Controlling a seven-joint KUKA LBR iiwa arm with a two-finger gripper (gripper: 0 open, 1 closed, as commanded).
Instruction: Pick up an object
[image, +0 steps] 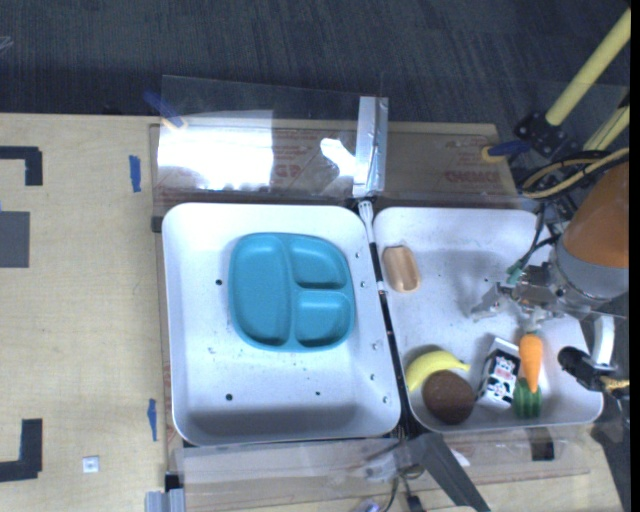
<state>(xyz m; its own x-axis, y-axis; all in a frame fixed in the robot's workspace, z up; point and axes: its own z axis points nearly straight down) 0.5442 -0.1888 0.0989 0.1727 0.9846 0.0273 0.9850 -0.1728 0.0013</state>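
Gripper (500, 297) hovers low over the right bin (450, 225), fingers spread wide, gripping nothing; carrot (530, 372) lies just below it, card (500, 377) beside, brown ball (448, 394) farther left.

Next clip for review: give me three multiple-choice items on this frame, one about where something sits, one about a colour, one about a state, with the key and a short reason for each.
1. Where does the divided plate lie?
A. In the left bin
B. In the right bin
C. On the wooden bench outside both bins

2. What colour is the divided plate?
A. Red
B. Blue
C. Black

3. How does the carrot lie relative to the gripper?
A. Lifted above the bin
B. Resting in the right bin, below the gripper in the picture
C. Lying on the divided plate

Key: 1 A, the plate sits mid-floor of the left bin. 2 B, it is plainly blue. 3 B, the carrot rests on the bin floor beside a small card.
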